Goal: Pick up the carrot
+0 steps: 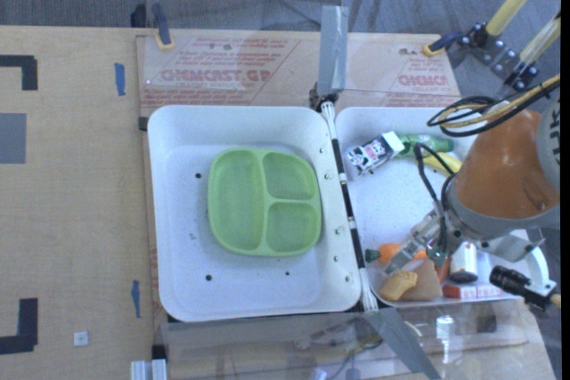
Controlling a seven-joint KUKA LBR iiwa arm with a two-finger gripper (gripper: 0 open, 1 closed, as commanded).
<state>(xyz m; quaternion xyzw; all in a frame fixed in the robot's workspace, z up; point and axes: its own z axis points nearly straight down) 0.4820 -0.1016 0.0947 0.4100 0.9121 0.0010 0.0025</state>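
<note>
Orange-banded arm low over right bin, gripper beside carrot; finger opening and grasp cannot be told; green plate in left bin

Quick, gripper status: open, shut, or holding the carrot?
Gripper: down in the right bin, right at the carrot. Open or shut cannot be told from this view, and no grasp on the carrot is visible.
</note>
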